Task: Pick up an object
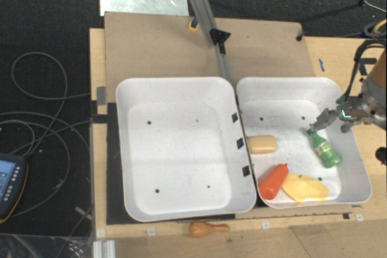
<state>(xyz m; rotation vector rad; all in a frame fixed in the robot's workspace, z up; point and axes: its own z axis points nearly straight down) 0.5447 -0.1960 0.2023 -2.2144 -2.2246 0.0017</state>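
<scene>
The right bin holds a green bottle lying near its right wall. A tan block sits by the left wall, and a red object and a yellow object lie at the front. My gripper reaches in from the right, low over the bin. Its tip is right at the upper end of the green bottle, and the view does not show whether they touch.
The left bin stands beside the right one, with black clips along the shared wall. A brown wooden piece lies on the bench in front of the bins. A slanted metal pole ends behind the bins.
</scene>
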